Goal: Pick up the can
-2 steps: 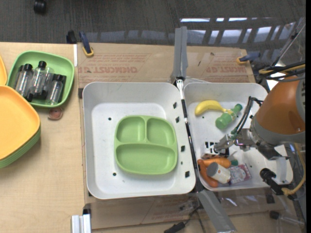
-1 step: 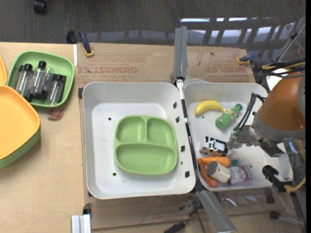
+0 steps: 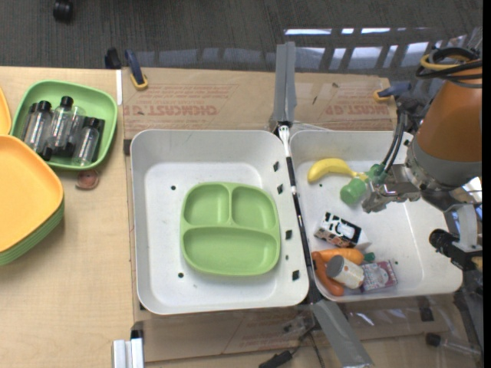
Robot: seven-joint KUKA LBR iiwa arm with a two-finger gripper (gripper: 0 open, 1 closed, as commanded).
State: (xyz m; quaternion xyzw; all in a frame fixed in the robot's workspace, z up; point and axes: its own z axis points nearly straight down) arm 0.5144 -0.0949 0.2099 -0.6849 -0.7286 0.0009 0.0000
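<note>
Two white bins are seen side by side on the surface (image 3: 77, 313), and the can (image 3: 354, 192) is found in the right bin (image 3: 430, 271), up near its far wall, just right of the tip of a banana (image 3: 331, 169). It's a green one, tipped or lying rather than standing, though which end faces where can't really be made out at this size. The pincer (image 3: 376, 194) is parked right at the can's right side, touching or nearly so, but whether its jaws are spread or closed can't be told from here, and a hold on the can can't be claimed since nothing is clearly shown between them. Handling-wise, a small can like this is probably light and stiff, with a smooth painted wall that's likely slippery and prone to rolling if nudged from the side; if it's thin-walled, it could dent under a hard squeeze. The best grip is judged to be across the round body at mid-length, jaws square to the axis, so it isn't squirted out. The clutter at the bin's near end, a black-and-white packet (image 3: 341, 229), a carrot (image 3: 331, 271) and a pink wrapper (image 3: 379, 276), is well apart from it. A green divided plate (image 3: 230, 229) is sat in the left bin (image 3: 153, 221), out of the way.
</note>
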